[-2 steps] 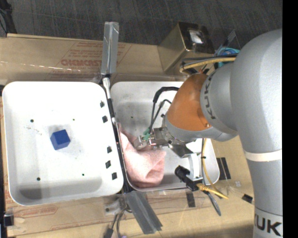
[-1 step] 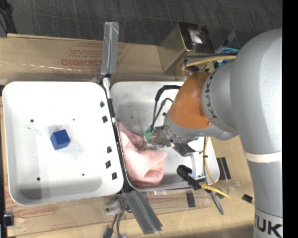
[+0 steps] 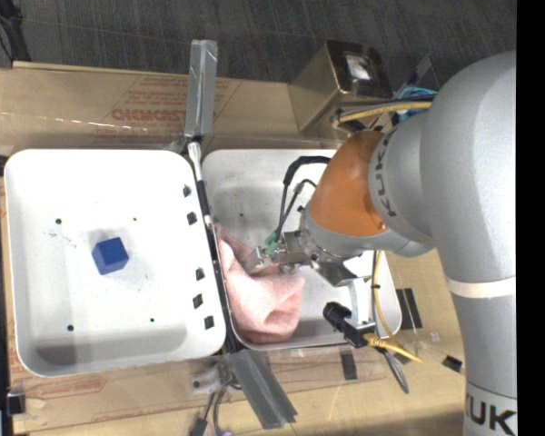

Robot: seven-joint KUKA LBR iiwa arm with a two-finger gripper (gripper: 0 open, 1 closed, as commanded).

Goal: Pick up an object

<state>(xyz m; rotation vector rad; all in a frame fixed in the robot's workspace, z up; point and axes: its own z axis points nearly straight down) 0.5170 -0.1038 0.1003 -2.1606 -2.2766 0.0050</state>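
Pincer low over pink cloth

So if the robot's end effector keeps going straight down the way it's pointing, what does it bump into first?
Most likely the pink cloth bunched in the right bin. The end effector sits right above its upper edge, though depth is hard to judge from this slanted view.

gripper low in right bin over pink cloth; blue cube in left bin.

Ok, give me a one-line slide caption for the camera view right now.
Arm reaches into the right bin, hand at a pink cloth; a blue cube sits in the left bin.
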